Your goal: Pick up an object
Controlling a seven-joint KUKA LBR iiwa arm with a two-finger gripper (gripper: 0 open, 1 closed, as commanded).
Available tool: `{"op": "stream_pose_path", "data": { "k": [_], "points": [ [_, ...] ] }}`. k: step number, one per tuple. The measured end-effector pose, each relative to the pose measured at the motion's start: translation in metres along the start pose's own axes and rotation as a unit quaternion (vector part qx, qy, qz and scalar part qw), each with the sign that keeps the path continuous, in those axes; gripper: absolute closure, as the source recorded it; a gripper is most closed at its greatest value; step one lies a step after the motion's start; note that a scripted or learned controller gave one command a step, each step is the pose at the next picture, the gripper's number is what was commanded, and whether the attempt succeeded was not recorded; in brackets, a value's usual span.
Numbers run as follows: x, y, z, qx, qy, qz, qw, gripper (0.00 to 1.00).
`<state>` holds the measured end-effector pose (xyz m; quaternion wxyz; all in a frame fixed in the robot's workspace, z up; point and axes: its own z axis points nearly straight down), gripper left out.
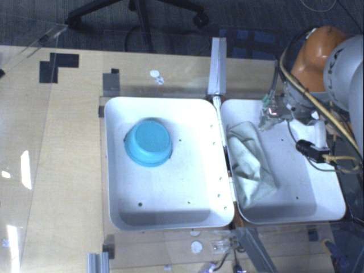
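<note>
A round blue bowl [148, 142] lies in the left bin [165, 209], toward its far left part. A crumpled whitish cloth [248, 161] lies along the left side of the right bin [307, 209]. My gripper [271, 115] hangs over the far part of the right bin, just right of the cloth's upper end and apart from it. Cables and the grey wrist crowd around it. Nothing shows in its grasp.
A metal divider rail [218, 67] stands behind the seam between the two bins. The orange band [315, 53] and grey arm body fill the upper right, with black and yellow cables [318, 152] hanging over the right bin's right side. Wooden bench [51, 169] lies to the left.
</note>
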<state>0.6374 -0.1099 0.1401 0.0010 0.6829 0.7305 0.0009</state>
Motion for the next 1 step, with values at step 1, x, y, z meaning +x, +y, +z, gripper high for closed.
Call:
{"op": "stream_pose_path", "data": {
  "k": [1],
  "points": [
    [0.0371, 0.0352, -0.0456, -0.001, 0.000, 0.039, 0.9992, 1.00]
  ]
}}
